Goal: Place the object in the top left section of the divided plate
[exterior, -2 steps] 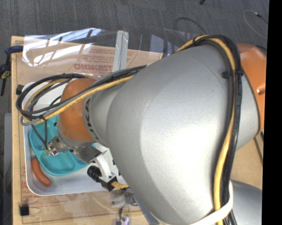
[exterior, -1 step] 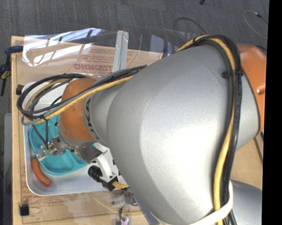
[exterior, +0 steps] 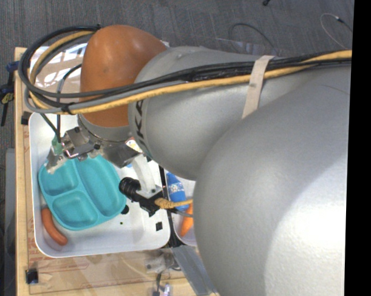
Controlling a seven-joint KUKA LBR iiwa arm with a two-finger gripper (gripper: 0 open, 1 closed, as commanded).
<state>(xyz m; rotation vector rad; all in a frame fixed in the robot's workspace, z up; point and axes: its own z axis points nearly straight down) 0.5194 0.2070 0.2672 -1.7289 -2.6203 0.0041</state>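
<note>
In the left white bin (exterior: 33, 169): one teal divided plastic plate (exterior: 83, 192), three sections, all bare | one orange-red sausage-shaped toy (exterior: 54, 229) on the bin floor, touching the plate's lower-left rim | gripper (exterior: 67, 147) at the plate's upper-left corner, jaw state can't tell | grey arm (exterior: 234, 146) covers the right bin.

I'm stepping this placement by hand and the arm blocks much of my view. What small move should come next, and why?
Probably a short, slow descent, then check. The hand sits at the upper left corner of the teal divided plate, with something green at its tip, but I cannot tell whether that is gripped. A sausage-like item lies in the left bin beside the plate.
</note>
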